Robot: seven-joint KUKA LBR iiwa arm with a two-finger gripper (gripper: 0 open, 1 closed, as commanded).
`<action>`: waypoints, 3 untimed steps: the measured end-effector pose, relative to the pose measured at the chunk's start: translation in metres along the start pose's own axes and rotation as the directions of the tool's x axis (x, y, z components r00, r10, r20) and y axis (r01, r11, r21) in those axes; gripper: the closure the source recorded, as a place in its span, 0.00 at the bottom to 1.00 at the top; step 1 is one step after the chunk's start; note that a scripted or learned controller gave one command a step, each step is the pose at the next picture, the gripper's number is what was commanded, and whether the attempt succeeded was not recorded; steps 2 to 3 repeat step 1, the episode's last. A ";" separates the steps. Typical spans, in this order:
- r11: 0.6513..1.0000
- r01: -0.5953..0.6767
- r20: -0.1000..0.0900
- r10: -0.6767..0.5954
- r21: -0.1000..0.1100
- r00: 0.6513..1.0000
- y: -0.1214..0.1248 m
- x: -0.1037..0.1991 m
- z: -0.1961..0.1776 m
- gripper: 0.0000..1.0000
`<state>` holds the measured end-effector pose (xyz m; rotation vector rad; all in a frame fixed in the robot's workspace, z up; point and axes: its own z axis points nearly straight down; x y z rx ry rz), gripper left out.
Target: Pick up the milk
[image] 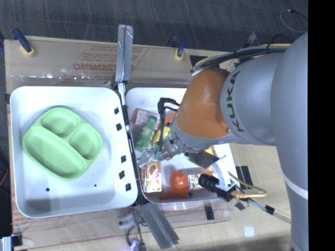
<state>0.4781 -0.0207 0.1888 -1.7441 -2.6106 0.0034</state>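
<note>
The milk (152,175), as best I can judge, is the small printed cardboard carton lying flat just beside the round red tomato (179,180), on the tomato's side toward the divider between the two bins. It touches the wall of the shallow white right-hand bin (137,95), likely because loose things slide and settle against the edges. I am not certain of the label; the print is too small to read.

My pincer (162,151) hangs beyond the tomato, farther from the camera and a little toward the divider, low over the clutter. My orange-banded wrist (201,109) covers it from above, so I cannot tell whether it is spread, pressed together or pinching anything. I claim no hold on the carton, which lies apart from the pincer with nothing around it.

Farther beyond the tomato, past my pincer, a green plastic bottle (149,129), a yellow piece (158,135) and a second printed box (141,116) are packed together. Their crowding is why I think the carton by the tomato is the easier reach: its top face is open.

Well away from the tomato, across the divider, the pale green divided plate (62,140) sits alone in the white left-hand bin (31,203).

The pick looks not yet made. I would next need to shift toward the carton and come down square, minding the wall.
</note>
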 end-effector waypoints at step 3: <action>0.999 0.051 -0.001 -0.051 0.003 0.999 0.030 0.040 -0.038 1.00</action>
